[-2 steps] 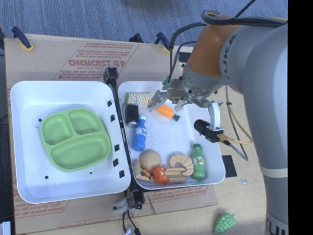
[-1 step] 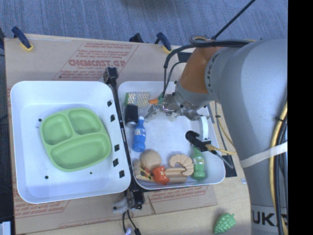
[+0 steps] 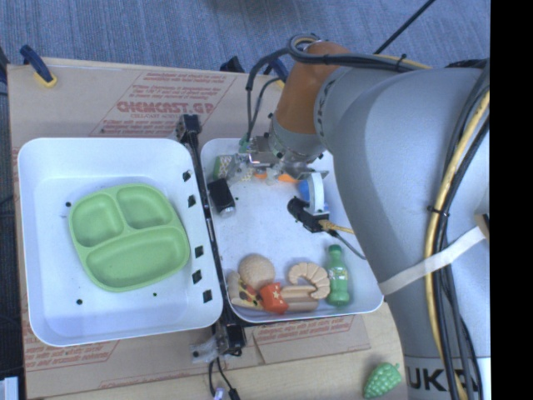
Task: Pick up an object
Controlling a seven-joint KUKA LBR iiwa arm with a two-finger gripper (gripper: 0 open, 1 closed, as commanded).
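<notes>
Toy food (image 3: 287, 286) in right bin (image 3: 366, 305); green tray (image 3: 127, 236) left bin (image 3: 33, 248).

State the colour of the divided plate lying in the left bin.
Light green: the three-compartment plastic plate in the left white bin, seen best in the camera view.

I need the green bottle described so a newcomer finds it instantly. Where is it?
Start at the right-hand white bin, the one the arm reaches into. Along its near edge lies a row of toy foods; the green bottle stands at the row's right end, beside the croissant. It is the only green item in that row.
</notes>
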